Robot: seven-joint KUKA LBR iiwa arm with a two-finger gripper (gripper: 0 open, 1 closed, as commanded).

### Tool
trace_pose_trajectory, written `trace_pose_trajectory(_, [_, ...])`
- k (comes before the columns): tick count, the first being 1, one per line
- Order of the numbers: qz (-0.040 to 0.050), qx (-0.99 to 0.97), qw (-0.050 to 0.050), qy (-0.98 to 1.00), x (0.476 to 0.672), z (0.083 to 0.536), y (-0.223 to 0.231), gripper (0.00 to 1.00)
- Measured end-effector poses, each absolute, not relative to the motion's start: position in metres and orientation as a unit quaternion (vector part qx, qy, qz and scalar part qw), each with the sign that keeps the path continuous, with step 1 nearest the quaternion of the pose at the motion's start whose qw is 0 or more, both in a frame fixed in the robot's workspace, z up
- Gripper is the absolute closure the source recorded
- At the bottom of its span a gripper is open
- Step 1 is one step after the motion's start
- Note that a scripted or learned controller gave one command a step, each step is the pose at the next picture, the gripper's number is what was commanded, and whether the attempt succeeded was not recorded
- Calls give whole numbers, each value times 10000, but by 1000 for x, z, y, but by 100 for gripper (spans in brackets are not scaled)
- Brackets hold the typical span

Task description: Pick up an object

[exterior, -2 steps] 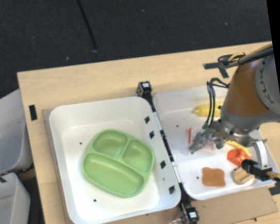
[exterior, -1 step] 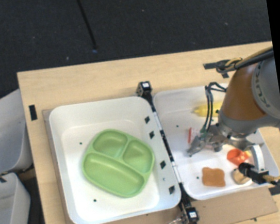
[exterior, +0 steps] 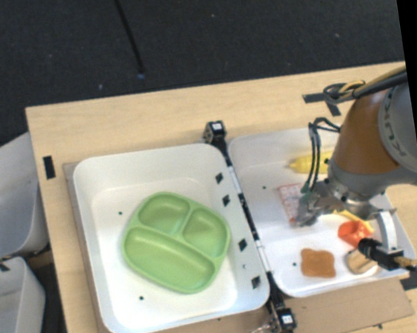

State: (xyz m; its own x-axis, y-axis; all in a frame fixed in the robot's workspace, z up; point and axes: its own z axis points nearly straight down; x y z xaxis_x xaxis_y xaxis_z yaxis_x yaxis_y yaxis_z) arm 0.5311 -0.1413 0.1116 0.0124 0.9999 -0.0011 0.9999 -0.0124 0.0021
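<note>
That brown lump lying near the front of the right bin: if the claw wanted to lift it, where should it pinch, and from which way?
Probably straight down from above, pinching the brown lump across its shorter width. It lies flat and apart from the orange piece on the floor of the right bin, with bare floor on its near and far sides, so the fingers have room there.

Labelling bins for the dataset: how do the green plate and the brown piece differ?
The green plate lies in the left bin; the brown piece lies in the right bin. The green plate is far larger and has compartments; the brown piece is a small lump. Both lie flat, untouched by the gripper.
</note>
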Motion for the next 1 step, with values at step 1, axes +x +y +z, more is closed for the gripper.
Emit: trace_pose_trajectory(1, [11, 7099, 29, 7042, 532, 158, -150, 100])
